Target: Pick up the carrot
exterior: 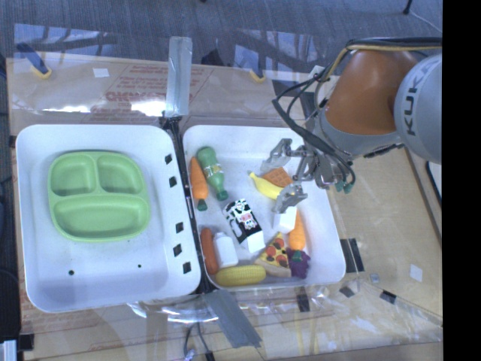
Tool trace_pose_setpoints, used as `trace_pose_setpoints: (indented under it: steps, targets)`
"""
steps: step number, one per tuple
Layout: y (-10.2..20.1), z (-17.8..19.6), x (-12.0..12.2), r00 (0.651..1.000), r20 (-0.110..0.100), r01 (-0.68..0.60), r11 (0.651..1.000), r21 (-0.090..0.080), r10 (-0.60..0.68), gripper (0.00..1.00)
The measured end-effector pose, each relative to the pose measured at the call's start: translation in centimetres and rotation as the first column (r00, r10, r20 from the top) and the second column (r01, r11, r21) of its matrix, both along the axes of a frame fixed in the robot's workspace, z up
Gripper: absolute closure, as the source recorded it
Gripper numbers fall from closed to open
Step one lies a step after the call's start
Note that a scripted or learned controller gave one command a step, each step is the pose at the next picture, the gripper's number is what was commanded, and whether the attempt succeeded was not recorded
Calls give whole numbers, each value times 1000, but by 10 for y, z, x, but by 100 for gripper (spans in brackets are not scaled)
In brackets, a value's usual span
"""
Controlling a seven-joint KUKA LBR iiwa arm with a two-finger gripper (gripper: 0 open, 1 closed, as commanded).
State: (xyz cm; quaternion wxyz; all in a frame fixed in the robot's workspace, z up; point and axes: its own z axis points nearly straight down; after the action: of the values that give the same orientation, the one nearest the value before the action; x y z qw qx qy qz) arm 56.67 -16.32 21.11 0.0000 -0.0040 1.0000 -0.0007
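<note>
A long orange carrot (198,183) lies along the left wall of the right bin (331,232), beside a green bottle (213,173). A shorter orange carrot-like piece (297,233) lies near the bin's right wall. My gripper (285,175) hangs over the upper right part of that bin, open, with one finger toward the back and one toward the front. Between and below the fingers I see an orange waffle-like piece (279,177) and a yellow banana (264,186). Nothing is held. The long carrot is well to the gripper's left.
The right bin also holds a cow-print milk carton (243,219), a sausage (208,250), a corn cob (240,275), a pizza slice (273,254) and purple grapes (299,262). A green divided plate (98,195) sits in the left bin (30,277).
</note>
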Motion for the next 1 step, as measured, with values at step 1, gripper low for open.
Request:
trace_pose_setpoints:
  steps: [1]
  targets:
    - [-47,-108,-15,983,-2,-182,983,3,182,0]
